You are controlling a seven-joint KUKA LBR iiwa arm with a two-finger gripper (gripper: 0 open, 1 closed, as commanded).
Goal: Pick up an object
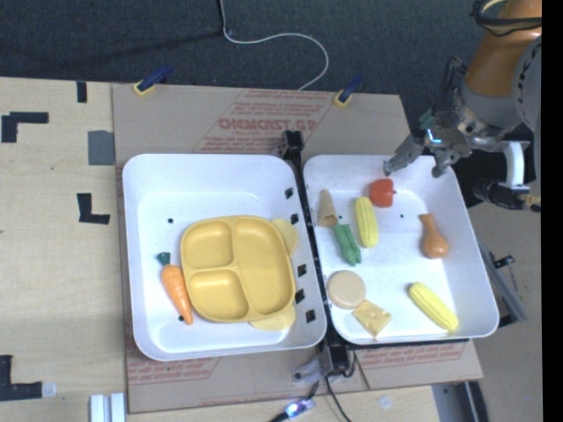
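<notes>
Grey and orange, the arm reaches in from the right of the camera view, its gripper (412, 158) spread open and holding nothing, poised over the far edge of the right bin (471, 236) just above and beside a red tomato (381, 192). To pick cleanly, I judge it should centre over the tomato, lower straight, then close. Both white bins sit on cardboard (255, 121) over a pale wooden bench (53, 236), with dark carpet (106, 16) and a white cable (281, 42) beyond.
</notes>
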